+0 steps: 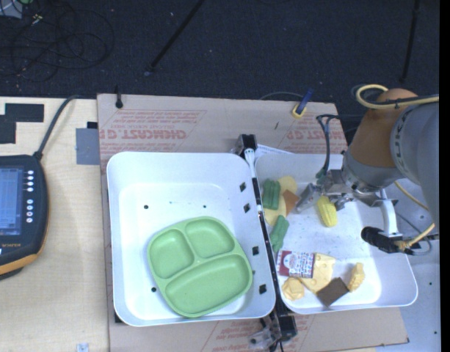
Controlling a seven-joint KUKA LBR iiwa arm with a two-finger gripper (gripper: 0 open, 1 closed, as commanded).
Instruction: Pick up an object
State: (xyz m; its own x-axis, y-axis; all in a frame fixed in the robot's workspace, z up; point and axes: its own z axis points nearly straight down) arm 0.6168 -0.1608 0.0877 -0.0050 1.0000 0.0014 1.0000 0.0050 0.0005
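My gripper [324, 200] is down in the right bin [401, 284], near its upper middle, reaching in from the right. Its two fingers stand spread apart and open. A small yellow corn-like piece [327, 213] lies on the bin floor just below and between the fingertips; the fingers are not closed on it. Left of the gripper lie a green piece [271, 193], a yellow piece [287, 185] and an orange piece [291, 199]. Another green piece [278, 232] rests by the divider.
At the right bin's front lie a red and white packet [296, 262], a yellow wedge [321, 268], a brown block [332, 291] and small yellow bits [354, 276]. The left bin [136, 189] holds a green divided plate [201, 265]. A control pendant [12, 211] sits at far left.
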